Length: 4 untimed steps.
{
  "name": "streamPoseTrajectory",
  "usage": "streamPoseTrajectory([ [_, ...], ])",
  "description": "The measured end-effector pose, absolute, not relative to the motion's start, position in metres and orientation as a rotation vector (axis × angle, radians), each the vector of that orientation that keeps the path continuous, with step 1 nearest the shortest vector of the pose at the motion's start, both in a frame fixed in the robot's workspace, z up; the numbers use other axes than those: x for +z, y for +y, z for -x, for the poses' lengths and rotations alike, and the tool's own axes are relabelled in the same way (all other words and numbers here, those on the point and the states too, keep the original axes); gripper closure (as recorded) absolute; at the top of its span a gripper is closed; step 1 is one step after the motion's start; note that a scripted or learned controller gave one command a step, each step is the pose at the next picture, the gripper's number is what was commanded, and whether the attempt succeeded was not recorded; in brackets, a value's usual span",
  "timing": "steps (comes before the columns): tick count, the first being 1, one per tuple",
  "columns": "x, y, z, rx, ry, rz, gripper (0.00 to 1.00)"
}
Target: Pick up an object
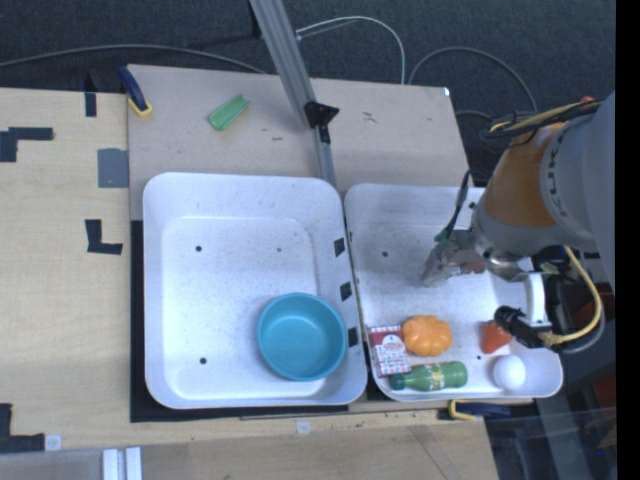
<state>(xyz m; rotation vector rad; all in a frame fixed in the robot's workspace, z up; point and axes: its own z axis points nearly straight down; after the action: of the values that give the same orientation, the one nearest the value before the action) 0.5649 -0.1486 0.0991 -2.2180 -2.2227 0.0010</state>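
— Where's the arm [545, 183] right now?

— It comes in from three o'clock and bends down over the right bin [400, 213]. The gripper [438, 268] sits low over the bin's middle, pointing toward eight o'clock.

— Open or closed?

— The fingers look drawn close together at the tips, with nothing between them. Just bare white floor under them.

— So what is there to grab?

— A cluster along the bin's six o'clock edge. An orange [427, 335] lies at about six o'clock from the gripper, near but apart from it. Just at nine o'clock of the orange is a small red carton [388, 350]. A green bottle [430, 376] lies on its side right under both, along the rim.

— Anything else in there?

— A white egg [510, 372] in the five o'clock corner, and a red thing [494, 336] at twelve o'clock of the egg, partly hidden by the arm's black cabling, so I can't say what it is.

— And the left bin [175, 213]?

— A blue bowl [300, 335], upright, toward its five o'clock corner, close to the wall between the bins.

— On the bench [400, 133]?

— A green block [228, 112] at eleven o'clock, well away from both bins, and a grey pole [285, 48] slanting across the top.
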Motion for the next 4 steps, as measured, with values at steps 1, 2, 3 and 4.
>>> streamPoseTrajectory([
  [1, 0.148, -0.154, -0.574, -0.002, -2.225, 2.222, 1.0],
  [2, 0.208, -0.154, -0.567, -0.004, -2.226, 2.223, 1.0],
  [3, 0.259, -0.154, -0.568, -0.003, -2.227, 2.222, 1.0],
  [4, 0.263, -0.106, -0.58, -0.001, -2.227, 2.213, 1.0],
])
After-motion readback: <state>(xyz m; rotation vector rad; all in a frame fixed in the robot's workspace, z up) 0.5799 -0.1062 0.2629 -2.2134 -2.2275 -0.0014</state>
